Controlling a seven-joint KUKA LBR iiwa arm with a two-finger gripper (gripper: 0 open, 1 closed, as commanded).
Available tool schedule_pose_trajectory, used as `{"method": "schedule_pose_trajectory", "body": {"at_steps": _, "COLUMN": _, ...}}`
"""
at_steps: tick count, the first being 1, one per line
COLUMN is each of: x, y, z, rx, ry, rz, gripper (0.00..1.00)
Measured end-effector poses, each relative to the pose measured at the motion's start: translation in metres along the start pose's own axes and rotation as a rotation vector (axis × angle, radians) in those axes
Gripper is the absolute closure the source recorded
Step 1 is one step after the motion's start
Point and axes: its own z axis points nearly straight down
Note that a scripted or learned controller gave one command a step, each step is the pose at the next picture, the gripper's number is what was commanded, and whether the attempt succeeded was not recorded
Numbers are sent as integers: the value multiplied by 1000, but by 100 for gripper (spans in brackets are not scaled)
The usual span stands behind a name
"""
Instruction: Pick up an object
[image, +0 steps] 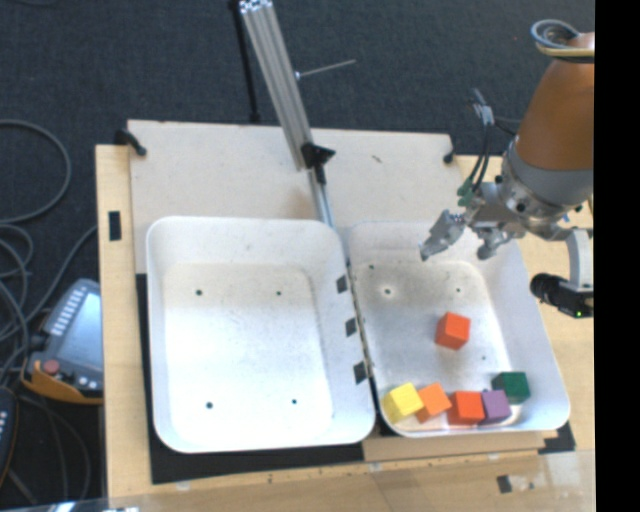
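We've got an orange cube (453, 330) sitting alone mid right bin (520, 300), nothing touching it. Along the near wall there's a row: yellow block (404, 401), orange block (433, 399), red-orange block (467, 407), purple block (496, 404), w/ a green block (512, 385) just behind the purple. Gripper (461, 236) hangs over the bin's far end, fingers spread, pinching nothing. Left bin (160, 300) is next door.

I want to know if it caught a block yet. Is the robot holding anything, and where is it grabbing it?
Nothing is held. The gripper hangs open above the right bin, its jaws apart with no block between them.
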Motion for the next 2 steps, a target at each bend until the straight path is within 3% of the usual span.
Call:
{"method": "schedule_pose_trajectory", "body": {"at_steps": 1, "x": -77, "y": -18, "z": 158, "rx": 10, "ry": -1, "rz": 2, "gripper": 0}}
{"method": "schedule_pose_trajectory", "body": {"at_steps": 2, "x": -15, "y": -48, "z": 73, "rx": -5, "ry": 1, "rz": -9, "gripper": 0}}
